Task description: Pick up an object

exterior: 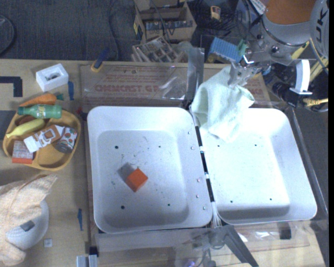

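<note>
Up at the top right, the grey arm with its orange band (pixel 289 11) reaches in over the far edge of the right bin (pixel 300 206), and its gripper (pixel 239 73) hangs above that bin's back left corner. Pinched between the fingers is the top of a pale green cloth (pixel 222 107), which droops from the grip in a loose, crumpled fold; its lower part drapes over the bin's far rim and spills a little way onto the white floor inside, close to the seam between the two bins. So the gripper is closed on the cloth, and the cloth is partly lifted, partly resting on the bin. Across the seam, in the left bin (pixel 104 208), a small orange block (pixel 138 179) sits on the floor a bit left of centre, touching a smaller grey piece (pixel 125 170) just behind it; both lie well apart from the gripper. Left of the bins, on the wooden bench (pixel 15 70), a yellowish bowl (pixel 52 159) holds a jumble of toy food, with a green bottle (pixel 43 111) lying across its far rim. A small white box (pixel 52 76) stands further back on the bench, and a beige cloth (pixel 23 195) lies bunched at the near left corner.
</note>
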You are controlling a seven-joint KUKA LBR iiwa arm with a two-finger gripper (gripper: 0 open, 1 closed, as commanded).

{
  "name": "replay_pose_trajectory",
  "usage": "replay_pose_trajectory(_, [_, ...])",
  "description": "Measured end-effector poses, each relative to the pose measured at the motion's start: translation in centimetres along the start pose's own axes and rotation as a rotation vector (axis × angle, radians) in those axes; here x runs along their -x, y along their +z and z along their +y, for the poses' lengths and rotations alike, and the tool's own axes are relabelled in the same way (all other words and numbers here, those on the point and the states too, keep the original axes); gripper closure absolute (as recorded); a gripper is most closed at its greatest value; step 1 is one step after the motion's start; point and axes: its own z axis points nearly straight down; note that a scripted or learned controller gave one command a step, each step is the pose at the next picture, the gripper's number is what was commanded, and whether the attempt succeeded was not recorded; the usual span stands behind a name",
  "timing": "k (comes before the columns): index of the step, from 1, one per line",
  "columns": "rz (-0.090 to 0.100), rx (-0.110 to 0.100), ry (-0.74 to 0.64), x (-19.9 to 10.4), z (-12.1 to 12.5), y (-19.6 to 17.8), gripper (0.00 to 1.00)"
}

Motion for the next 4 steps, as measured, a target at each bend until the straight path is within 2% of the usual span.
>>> replay_pose_trajectory(1, [0.0, 0.0, -0.001, -0.1, 0.0, 0.0, 0.0])
replay_pose_trajectory(2, [0.002, -0.001, 0.002, 0.6, -6.1, 11.3, 0.0])
replay_pose_trajectory(3, [0.0, 0.003, 0.014, 7.7, -6.1, 24.8, 0.0])
replay_pose_trajectory(4, [-0.003, 0.009, 0.03, 6.4, -4.3, 25.3, 0.0])
